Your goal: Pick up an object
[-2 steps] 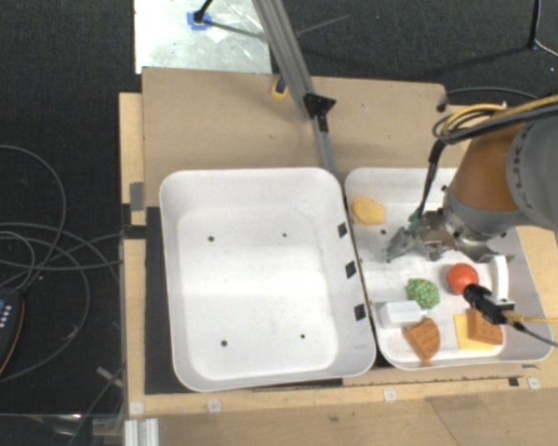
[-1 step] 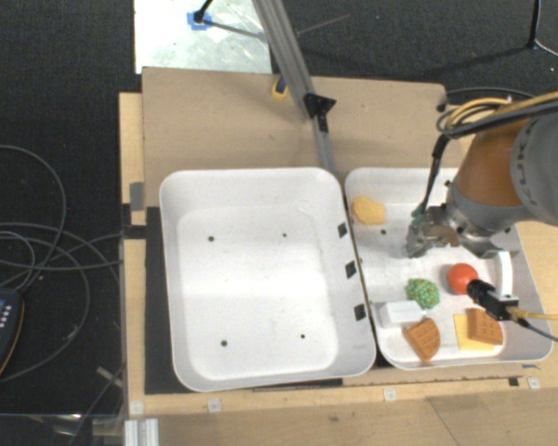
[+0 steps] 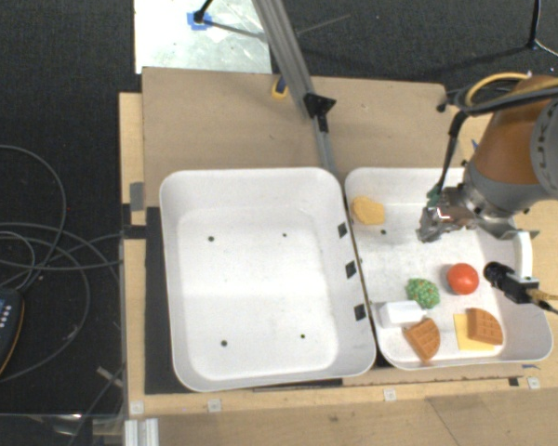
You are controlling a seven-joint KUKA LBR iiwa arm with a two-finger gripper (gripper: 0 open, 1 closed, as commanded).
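Here the grey arm with its orange band (image 3: 507, 147) reaches in from the right, and its two-finger gripper (image 3: 434, 223) hangs over the upper part of the right shallow white bin (image 3: 539, 342). From this slanted overhead view I cannot tell whether the jaws stand open or closed; the metal tip is small and partly blurred, and nothing can be seen between the jaws.

The things to pick all lie in that right bin. A pale yellow rounded lump (image 3: 368, 212) sits near the bin's upper left corner, to the left of the gripper and apart from it. A round red ball-like object (image 3: 462, 278) lies below the gripper and a little to the right, also apart from it. Just left of the red one is a knobbly green cluster (image 3: 424, 293). Below the green cluster rests a small flat white block (image 3: 401, 313), close to the bin's left wall. Beside it, toward the front edge, lies an orange-brown waffle-patterned wedge (image 3: 423, 338). To the right of that, a second brown waffle-patterned piece (image 3: 484, 325) rests on top of a flat yellow square slab (image 3: 469, 336).

The left shallow white bin (image 3: 181, 249) stands side by side with the right one on the brown bench (image 3: 223, 119).
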